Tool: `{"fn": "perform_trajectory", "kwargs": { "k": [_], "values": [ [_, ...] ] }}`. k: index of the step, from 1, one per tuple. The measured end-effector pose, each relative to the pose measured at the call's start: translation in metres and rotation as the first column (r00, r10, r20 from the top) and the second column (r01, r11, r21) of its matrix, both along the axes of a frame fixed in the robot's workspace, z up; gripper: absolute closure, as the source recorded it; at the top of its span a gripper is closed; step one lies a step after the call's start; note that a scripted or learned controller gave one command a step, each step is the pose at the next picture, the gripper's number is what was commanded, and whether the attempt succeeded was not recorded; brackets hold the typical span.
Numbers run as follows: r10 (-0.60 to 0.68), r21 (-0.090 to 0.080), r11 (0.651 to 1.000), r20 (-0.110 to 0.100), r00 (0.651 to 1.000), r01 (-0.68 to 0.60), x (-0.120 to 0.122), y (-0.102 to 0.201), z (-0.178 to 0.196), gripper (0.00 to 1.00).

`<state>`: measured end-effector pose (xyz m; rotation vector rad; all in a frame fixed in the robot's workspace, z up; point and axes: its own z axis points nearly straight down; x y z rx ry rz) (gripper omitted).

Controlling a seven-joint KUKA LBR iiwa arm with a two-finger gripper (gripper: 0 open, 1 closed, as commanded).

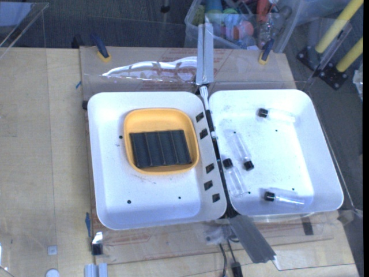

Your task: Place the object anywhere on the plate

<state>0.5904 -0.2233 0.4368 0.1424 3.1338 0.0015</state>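
We saw a dark grey, ridged rectangular block (160, 149) lying flat on the orange, rounded-square plastic plate (134, 122) in the left shallow white bin (109, 183). Its long axis ran left to right, with its grooves crossing that axis.

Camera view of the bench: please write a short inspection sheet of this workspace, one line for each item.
Surface: wooden bench bearing two white bins, left bin and right bin.
Job's things: yellow plate in the left bin, carrying a dark ribbed block; four clear tubes with black caps in the right bin.
Clutter: nothing seen.
Grippers: nothing seen.
Cables: black cable at the front edge.
Surroundings: clear box of coloured items behind.
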Motion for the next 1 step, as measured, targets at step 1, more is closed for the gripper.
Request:
{"fn": "perform_trajectory", "kwargs": {
  "k": [1],
  "values": [
    [0.252,-0.001,0.968,0.0,0.968,-0.252,-0.0436,-0.0002,-0.0001,1.0]
  ]
}}
